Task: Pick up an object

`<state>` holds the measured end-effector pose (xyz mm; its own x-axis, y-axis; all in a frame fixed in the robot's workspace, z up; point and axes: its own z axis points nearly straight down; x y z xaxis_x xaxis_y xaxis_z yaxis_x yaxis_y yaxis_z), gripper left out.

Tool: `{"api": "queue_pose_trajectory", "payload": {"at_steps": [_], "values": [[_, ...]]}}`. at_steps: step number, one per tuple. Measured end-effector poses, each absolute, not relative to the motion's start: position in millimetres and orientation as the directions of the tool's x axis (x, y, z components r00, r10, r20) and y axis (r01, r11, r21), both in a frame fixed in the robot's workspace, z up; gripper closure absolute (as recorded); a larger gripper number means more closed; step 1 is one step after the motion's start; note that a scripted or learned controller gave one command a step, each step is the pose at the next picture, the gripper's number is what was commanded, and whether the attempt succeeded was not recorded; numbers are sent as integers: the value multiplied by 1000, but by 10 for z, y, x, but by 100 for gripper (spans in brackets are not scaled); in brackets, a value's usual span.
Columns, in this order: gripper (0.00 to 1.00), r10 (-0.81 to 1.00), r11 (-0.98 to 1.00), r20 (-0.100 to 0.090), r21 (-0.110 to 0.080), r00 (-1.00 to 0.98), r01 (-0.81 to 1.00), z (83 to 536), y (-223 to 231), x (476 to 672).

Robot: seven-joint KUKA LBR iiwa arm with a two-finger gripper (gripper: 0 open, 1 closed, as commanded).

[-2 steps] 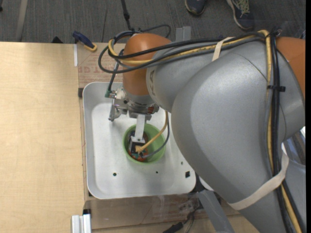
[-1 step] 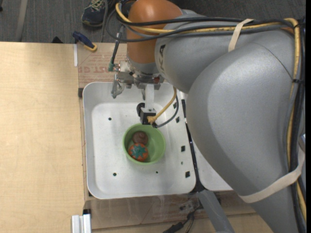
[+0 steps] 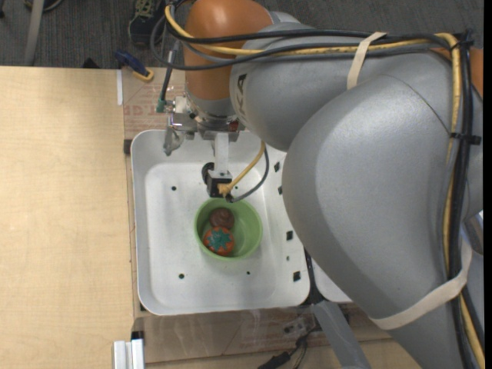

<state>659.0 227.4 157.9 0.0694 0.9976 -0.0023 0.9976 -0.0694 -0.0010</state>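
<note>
A green bowl (image 3: 250, 233) stands near the middle of the left white bin (image 3: 169, 267). Inside it lie a brown round thing (image 3: 222, 217) and an orange and teal thing (image 3: 219, 241). My gripper (image 3: 175, 133) hangs over the bin's far left corner, up and to the left of the bowl and apart from it. I see nothing held in it. The orange wrist band sits directly above it, and the grey arm sweeps in from the right.
The bulky grey arm covers nearly all of the right bin, of which a sliver (image 3: 332, 289) shows. Pale wooden bench top (image 3: 61, 206) lies left of the bin. The bin floor around the bowl is bare white.
</note>
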Motion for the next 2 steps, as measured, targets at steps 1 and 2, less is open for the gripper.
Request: {"api": "queue_pose_trajectory", "payload": {"at_steps": [1,2], "values": [[0,993,119,-2,-4,-119,993,1445,1929,6588],[0,999,39,-1,-1,-39,999,1436,2013,6591]]}}
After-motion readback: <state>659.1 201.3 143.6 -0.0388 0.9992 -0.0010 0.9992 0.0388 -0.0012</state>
